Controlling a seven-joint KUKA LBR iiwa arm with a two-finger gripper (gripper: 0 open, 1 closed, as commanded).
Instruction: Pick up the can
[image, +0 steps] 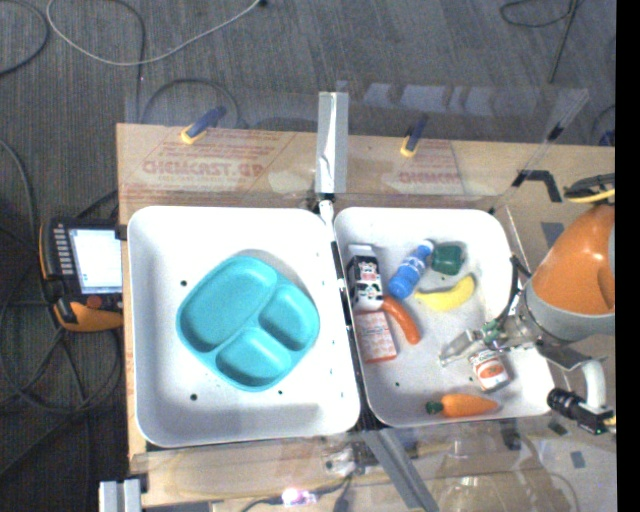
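The can (490, 371) is small, red and white, and lies tilted near the right wall of the right bin (400, 405). My gripper (473, 344) hangs just above and to the left of it, at the end of the grey arm with the orange band (578, 270) that reaches in from the right. The metal tip overlaps the can's upper edge in the camera view. Whether it touches the can is not clear.
The right bin also holds a carrot (462, 405) in front of the can, a banana (447, 293), a red sausage (402, 320), a blue bottle (410, 268), a green item (448, 258) and two bottles (372, 310) along its left wall. A blue divided tray (250, 320) lies in the left bin.
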